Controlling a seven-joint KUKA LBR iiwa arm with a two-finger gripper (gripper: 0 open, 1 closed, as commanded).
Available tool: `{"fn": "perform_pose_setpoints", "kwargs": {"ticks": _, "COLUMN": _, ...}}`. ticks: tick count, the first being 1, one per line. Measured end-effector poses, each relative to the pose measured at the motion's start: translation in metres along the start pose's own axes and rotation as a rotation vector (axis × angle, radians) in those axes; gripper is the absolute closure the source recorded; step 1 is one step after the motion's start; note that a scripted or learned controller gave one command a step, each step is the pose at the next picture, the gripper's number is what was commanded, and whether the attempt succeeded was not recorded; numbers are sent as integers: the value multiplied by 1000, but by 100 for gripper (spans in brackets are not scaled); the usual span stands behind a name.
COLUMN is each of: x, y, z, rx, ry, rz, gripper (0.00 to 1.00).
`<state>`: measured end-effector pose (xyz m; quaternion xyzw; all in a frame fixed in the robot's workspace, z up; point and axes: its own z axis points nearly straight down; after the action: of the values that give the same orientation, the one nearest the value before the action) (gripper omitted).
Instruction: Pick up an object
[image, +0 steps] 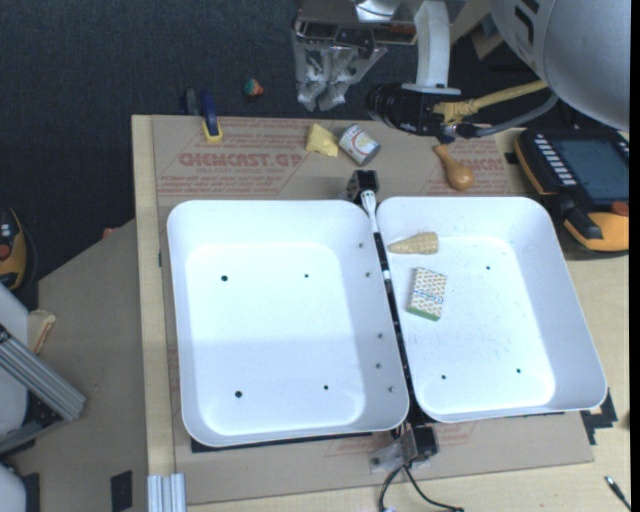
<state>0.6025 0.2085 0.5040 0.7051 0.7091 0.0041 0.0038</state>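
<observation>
The right bin (560, 300) holds two objects. A tan, cone-shaped piece (413, 243) lies near its back left corner. Just in front of it a small flat box (428, 293) with a white and green pattern lies slightly tilted. The left bin (190, 300) shows bare white floor. My gripper (328, 95) hangs high beyond the back edge of the bench, far from both bins. It is open with nothing between its fingers.
Behind the bins on the cardboard lie a yellow wedge (322, 140), a small grey box (359, 144) and a wooden spoon-like item (455, 168). A blue clamp (209, 113) sits at the back left. A black tablet (590, 165) rests at the right.
</observation>
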Motion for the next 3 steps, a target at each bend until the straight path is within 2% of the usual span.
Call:
{"fn": "perform_pose_setpoints", "kwargs": {"ticks": 1, "x": 1, "y": 0, "z": -11, "rx": -4, "ry": 1, "rz": -1, "gripper": 100}}
{"fn": "perform_pose_setpoints", "kwargs": {"ticks": 2, "x": -162, "y": -28, "z": -35, "rx": 8, "ry": -5, "rz": 24, "gripper": 100}}
{"fn": "perform_pose_setpoints", "kwargs": {"ticks": 3, "x": -151, "y": -26, "z": -43, "rx": 8, "ry": -1, "rz": 5, "gripper": 100}}
